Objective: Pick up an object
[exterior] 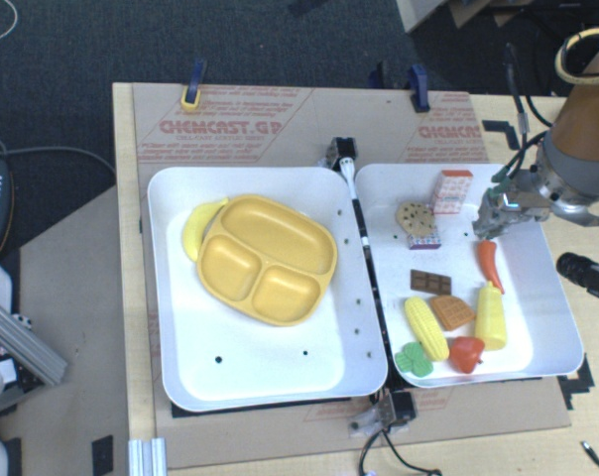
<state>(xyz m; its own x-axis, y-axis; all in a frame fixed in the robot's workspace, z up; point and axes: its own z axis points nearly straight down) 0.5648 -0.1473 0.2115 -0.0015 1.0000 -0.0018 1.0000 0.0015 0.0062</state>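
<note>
Seemingly light, stiff and slick, the toy carrot (489, 263) lies toward the worktop's right edge; grip across its middle; whether the pincer (494, 214) above is spread, I cannot tell.

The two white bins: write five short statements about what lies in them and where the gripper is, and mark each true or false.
1. The yellow compartment tray lies in the left white bin. True.
2. The orange toy carrot lies in the left bin. False: it lies in the right white bin.
3. The gripper is above the right bin's far side. True.
4. The yellow toy corn cob sits on the yellow tray. False: it lies in the right bin, beside the green toy.
5. The brown chocolate bar lies in the right bin. True.
</note>
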